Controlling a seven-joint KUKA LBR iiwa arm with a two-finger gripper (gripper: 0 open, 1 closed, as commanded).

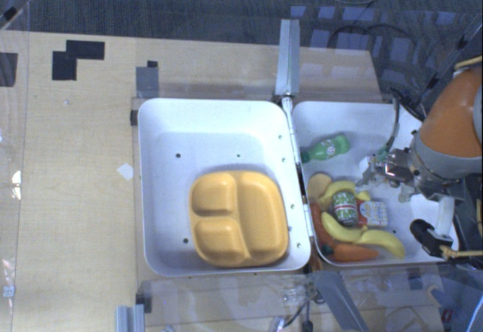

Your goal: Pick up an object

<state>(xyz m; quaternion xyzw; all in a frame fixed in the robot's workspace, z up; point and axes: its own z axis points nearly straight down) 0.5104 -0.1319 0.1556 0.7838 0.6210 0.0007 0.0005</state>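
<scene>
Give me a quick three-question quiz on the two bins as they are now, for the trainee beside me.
1. True or false: the yellow divided tray lies in the left bin.
2. Which lies nearest the right bin's far wall? A) the banana B) the green bottle C) the carrot
3. Fill in: the gripper hangs over the ____ bin.

Key: 1 true; 2 B; 3 right.

My arm [453, 127]: rounded orange band, grey shell beneath. My hand [391, 170]: small, metallic, silver-grey. Black cable alongside.
</scene>
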